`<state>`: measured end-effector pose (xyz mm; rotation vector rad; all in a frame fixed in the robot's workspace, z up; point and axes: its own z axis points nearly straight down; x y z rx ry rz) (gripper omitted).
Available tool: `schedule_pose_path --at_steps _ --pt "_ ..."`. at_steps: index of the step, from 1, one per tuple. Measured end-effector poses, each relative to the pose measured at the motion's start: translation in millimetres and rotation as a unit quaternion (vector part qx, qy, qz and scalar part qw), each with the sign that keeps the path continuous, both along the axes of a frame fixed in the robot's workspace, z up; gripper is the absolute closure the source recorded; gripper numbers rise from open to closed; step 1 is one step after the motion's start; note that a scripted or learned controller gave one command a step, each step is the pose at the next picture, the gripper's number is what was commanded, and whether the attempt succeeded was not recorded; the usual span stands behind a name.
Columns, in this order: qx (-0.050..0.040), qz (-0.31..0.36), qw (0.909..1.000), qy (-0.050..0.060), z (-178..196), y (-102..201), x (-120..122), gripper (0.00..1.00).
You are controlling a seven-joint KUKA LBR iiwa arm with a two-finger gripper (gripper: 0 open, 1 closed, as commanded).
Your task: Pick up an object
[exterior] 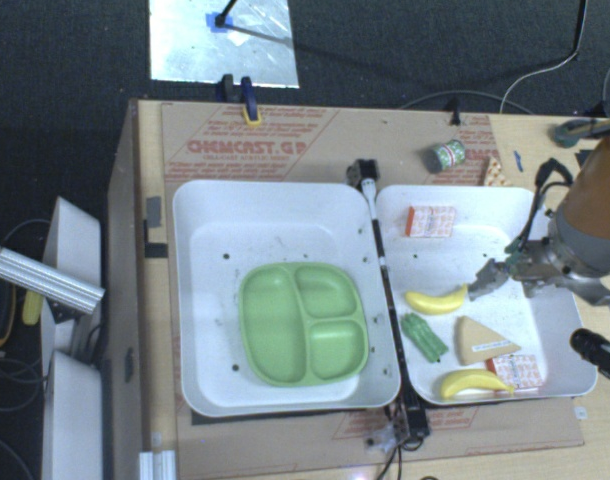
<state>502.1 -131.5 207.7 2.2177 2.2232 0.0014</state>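
The desk (285, 133) carries two shallow white bins side by side. The left bin (210, 218) holds a green divided plate (303, 322) with three compartments, lying flat toward the near side.

The right bin (465, 200) holds the loose things. A small orange-and-white packet (430, 221) lies near its far edge. A yellow banana (435, 301) lies near the middle, and just beside it on the near side is a green pea pod (423, 336). To the right of the pod sits a tan wedge (485, 339), and a second packet (519, 370) lies near the front right corner, touching the end of a second banana (472, 384) along the front edge.

The arm comes in from the right, its orange band just above the wrist. The hand (488, 278) hangs low over the right bin, its tip close to the right end of the first banana — touching or merely over it, the slant does not settle. Whether the hand is wide or narrow I cannot tell; nothing is seen held in it.

On the desk beyond the right bin lies a small green-and-white can (447, 155).
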Motion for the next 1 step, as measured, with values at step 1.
schedule_pose_path --at_steps 1 --pt "0.0005 0.001 1.0 0.0 -23.6 57.6 30.7 0.0"
